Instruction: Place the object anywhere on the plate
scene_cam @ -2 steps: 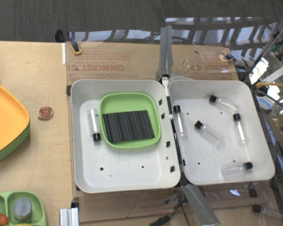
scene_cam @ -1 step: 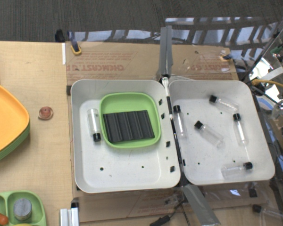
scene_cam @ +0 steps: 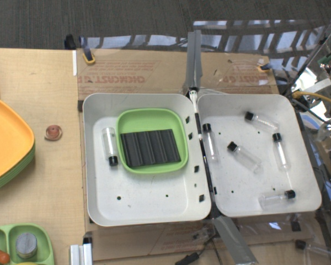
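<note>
A green plate (scene_cam: 151, 141) with a dark ribbed insert (scene_cam: 150, 148) sits in the left bin (scene_cam: 143, 203). Just beside its left edge lies a clear tube (scene_cam: 108, 146) — long axis running up and down the view, black cap toward the near side. Five more tubes lie in the right bin (scene_cam: 298, 203) — one (scene_cam: 208, 142) along its left wall.

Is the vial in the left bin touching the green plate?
Cannot tell. In the camera view the vial lies along the plate's left rim, so close that neither a gap nor contact shows plainly.
</note>
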`<state>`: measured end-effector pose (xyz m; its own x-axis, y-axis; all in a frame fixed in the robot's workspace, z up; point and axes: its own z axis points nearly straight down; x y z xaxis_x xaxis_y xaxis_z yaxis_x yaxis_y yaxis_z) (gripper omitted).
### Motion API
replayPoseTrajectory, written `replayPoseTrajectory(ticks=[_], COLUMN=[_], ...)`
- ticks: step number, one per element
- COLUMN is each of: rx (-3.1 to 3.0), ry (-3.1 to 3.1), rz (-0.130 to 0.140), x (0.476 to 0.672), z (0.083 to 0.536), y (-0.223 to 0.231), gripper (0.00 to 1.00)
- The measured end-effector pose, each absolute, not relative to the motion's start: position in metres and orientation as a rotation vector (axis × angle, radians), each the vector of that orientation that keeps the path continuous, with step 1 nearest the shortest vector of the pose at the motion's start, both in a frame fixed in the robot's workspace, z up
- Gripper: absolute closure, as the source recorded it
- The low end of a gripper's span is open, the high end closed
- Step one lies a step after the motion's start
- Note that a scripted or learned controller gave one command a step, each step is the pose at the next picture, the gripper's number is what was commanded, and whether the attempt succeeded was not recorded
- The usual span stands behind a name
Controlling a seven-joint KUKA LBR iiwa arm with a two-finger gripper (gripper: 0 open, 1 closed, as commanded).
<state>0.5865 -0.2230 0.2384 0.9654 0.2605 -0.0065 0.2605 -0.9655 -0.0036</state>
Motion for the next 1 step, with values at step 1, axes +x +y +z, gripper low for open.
replayPoseTrajectory(ticks=[1], rx=[-3.123], ry=[-0.317], rz=[0.010], x=[0.5802], z=[0.2428], y=[-0.2183], gripper=[0.00])
